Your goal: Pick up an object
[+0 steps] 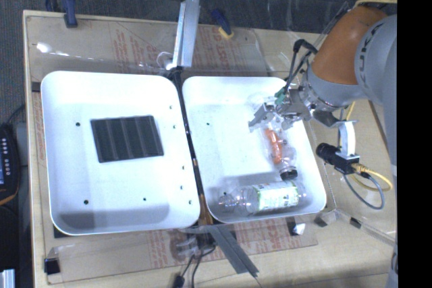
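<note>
While hanging low over the right bin (202,145), spread wide and holding nothing, gripper (273,117) just above the orange bottle (275,145) (near the far wall), so not picked up yet.

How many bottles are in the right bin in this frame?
2. A clear bottle lies along the near wall of the right bin. A small orange bottle lies below the end effector. Others may be hidden under the arm.

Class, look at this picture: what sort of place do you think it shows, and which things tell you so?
Probably a robotics lab bench set up for grasping trials: a robot arm reaches over two white bins, blue clamps hold the board, and cables trail nearby.
</note>
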Available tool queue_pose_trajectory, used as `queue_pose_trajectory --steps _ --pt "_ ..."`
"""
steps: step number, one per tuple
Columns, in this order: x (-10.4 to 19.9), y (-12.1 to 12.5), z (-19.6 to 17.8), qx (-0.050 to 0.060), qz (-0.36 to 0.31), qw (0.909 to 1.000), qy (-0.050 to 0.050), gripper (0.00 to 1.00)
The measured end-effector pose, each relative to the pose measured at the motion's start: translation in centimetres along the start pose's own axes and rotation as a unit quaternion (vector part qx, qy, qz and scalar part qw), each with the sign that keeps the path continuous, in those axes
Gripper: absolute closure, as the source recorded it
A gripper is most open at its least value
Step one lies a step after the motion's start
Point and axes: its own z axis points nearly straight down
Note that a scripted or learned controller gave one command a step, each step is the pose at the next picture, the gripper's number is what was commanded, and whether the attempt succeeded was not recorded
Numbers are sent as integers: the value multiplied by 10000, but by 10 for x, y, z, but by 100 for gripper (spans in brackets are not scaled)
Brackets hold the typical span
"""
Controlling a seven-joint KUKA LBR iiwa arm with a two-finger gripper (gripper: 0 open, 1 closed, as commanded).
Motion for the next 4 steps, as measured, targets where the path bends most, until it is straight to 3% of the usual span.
queue_pose_trajectory --steps 2,4 --pt "-1 16 52 12 -719 9974 9 0" --pt "-1 4 43 8 -859 9963 8 0"
